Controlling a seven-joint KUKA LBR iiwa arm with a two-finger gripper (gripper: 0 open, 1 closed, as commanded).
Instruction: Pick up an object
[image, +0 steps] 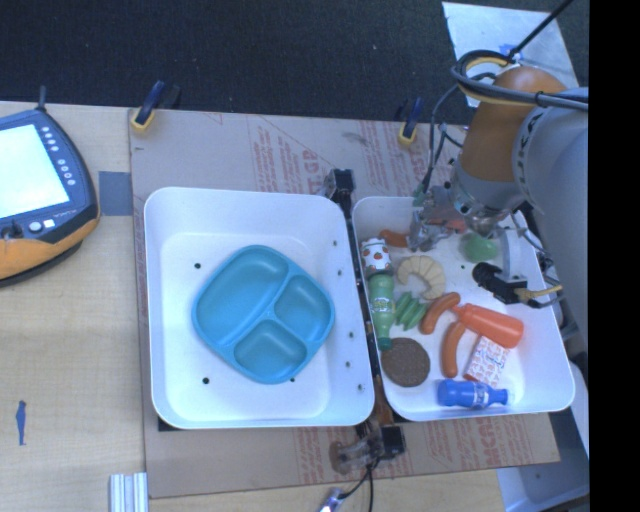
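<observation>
The right bin (555, 385) holds several toy foods. My gripper (425, 236) reaches down into its far part, just above a pale croissant (422, 272) and beside a small orange piece (392, 239). Nothing shows between its tips. A green round item (481, 246) lies to the gripper's right. Nearer the front are a green bottle (380, 296), green beans (408, 311), two sausages (440, 312), an orange carrot (491, 323), a brown cookie (406, 362), a pink-and-white packet (487, 360) and a blue bottle (470, 396).
The left bin (160, 300) holds a blue divided plate (263, 313). A small red-and-white can (374, 256) stands by the wall between the bins. A tablet-like pendant (35, 195) lies on the bench at far left.
</observation>
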